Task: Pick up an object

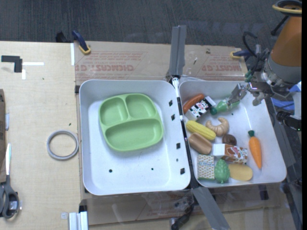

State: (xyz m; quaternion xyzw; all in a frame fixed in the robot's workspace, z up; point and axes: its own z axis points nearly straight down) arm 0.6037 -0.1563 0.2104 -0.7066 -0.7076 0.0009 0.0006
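Two white bins sit side by side, centre of frame. Left bin [91, 143] holds a green divided plate [130, 121], lying flat in its upper half.

Right bin [274, 143] is packed w/ toy food. Green bottle [221, 106] lies near upper middle of the bin; gripper [236, 96] is right at its upper right end, fingers down by the bottle neck. Can't tell if the fingers are clamped on it or just touching; too small and cluttered there. Arm comes in from upper right of frame, orange band [289, 42] above the grey wrist.

Other stuff in right bin: red hot dog [193, 101] at upper left, black/white carton [199, 109] just beside it, corn cob [200, 130] below that, croissant [218, 125] to its right, bread roll [200, 143] under the corn. Carrot [255, 150] lies apart along the right side, point toward bottom. Lower part: red/white box [235, 153], patterned packet [206, 167], green broccoli-ish piece [221, 171], yellow piece [241, 173], all crowded together.

Left of the bins on the wooden bench: tape ring [63, 144], scissors [8, 195] at lower left edge. Yellow/blue clamp [82, 43] at upper left of the cardboard.
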